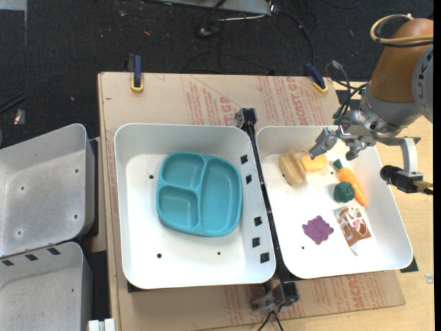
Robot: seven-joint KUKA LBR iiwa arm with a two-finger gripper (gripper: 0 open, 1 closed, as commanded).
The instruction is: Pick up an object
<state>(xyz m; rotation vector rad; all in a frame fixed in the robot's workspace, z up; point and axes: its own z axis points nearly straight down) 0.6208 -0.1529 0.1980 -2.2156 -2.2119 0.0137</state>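
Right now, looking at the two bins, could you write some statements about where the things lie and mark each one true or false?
1. The teal divided plate lies in the left bin. True.
2. The purple piece lies in the left bin. False: it lies in the right bin.
3. The gripper is above the right bin's far side. True.
4. The carrot rests on the teal plate. False: it lies in the right bin, beside a dark green object.
5. The snack packet lies right of the purple piece. True.

Red printed lettering runs across the cardboard sheet (207, 92) under the bins, at 12 and 6 o'clock; wording illegible.
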